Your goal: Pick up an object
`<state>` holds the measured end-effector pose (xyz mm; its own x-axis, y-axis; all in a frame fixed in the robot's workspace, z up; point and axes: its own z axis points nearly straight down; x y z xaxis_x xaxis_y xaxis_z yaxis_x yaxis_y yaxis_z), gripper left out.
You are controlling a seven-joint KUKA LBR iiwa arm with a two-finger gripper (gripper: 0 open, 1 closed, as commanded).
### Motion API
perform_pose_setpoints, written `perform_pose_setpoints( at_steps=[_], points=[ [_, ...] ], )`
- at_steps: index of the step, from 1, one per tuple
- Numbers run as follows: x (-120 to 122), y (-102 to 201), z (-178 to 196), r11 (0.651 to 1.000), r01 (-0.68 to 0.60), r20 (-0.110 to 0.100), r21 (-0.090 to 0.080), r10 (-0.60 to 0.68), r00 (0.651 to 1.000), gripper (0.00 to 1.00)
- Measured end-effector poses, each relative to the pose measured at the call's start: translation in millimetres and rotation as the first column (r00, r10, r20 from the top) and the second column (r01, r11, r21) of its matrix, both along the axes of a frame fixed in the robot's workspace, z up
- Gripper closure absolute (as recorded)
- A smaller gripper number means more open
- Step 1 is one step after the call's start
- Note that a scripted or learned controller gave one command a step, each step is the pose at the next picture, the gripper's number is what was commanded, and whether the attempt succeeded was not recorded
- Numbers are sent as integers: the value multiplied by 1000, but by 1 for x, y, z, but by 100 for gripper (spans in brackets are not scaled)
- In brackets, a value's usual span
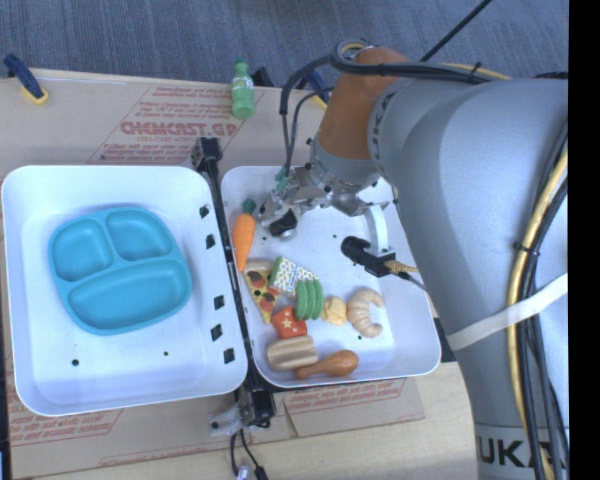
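Reaching in from the right, the grey arm [460, 168] with its orange band hangs its gripper [278, 211] low over the upper left corner of the right bin [400, 343], just above and beside the tip of a toy carrot [243, 240]. From where I stand the wrist hides the pincer, so I cannot tell whether it is wide, narrow or holding anything. The carrot lies against the bin's left wall, pointing down the bin. Below it sits a crowded cluster of toy food: a pizza slice [260, 288], a white piece with green spots [293, 271], a green ridged piece [309, 298], a small yellow piece [335, 311] and a croissant [365, 312] in a rough row, then a red piece [288, 323], a hot dog [292, 351] and a brown drumstick [330, 364] near the lower rim. The left bin [40, 358] holds a blue divided plate [120, 268], well apart from the gripper. A green bottle [242, 90] stands on the bench beyond the bins.
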<state>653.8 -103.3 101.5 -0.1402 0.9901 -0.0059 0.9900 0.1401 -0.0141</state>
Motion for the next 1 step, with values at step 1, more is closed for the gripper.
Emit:
perform_pose_setpoints(
  at_steps=[1],
  points=[
    [-18,30,130,996,93,14,7,-93,996,100]
  ],
)
